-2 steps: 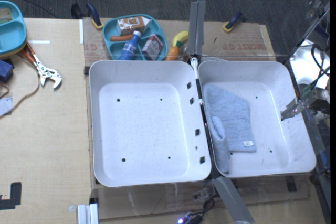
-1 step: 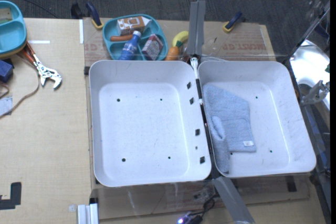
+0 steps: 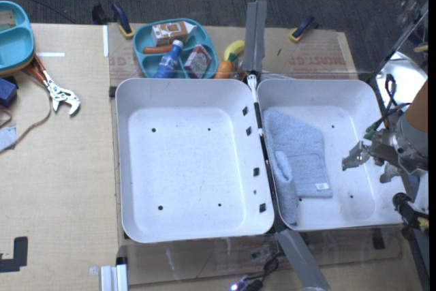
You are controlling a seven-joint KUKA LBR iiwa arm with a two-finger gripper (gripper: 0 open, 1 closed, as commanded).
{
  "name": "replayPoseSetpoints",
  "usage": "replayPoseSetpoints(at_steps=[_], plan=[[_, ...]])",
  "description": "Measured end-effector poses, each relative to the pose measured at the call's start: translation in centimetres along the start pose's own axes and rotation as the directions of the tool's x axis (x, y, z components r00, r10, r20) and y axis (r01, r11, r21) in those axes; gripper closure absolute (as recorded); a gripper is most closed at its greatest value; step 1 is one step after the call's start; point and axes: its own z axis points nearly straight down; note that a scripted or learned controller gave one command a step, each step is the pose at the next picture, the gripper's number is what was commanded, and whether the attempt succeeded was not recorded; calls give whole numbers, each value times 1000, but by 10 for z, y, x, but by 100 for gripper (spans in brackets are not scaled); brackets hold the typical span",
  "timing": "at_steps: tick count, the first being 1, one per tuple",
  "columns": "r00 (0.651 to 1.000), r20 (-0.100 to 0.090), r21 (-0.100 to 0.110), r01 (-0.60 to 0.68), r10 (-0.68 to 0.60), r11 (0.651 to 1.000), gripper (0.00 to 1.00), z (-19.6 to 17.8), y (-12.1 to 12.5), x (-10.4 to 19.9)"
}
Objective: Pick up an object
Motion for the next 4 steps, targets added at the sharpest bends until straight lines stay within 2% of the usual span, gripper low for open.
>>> replayPoseSetpoints(at_steps=[1, 2, 3, 4], plan=[[996, -1, -1, -87, 87, 996, 0, 79, -19, 52], [999, 1, -3, 40, -40, 999, 0, 31, -1, 4], [1000, 0, -1, 26, -26, 1000, 0, 79, -26, 74], [1000, 0, 0, 21, -21, 1000, 100, 70, -26, 73]])
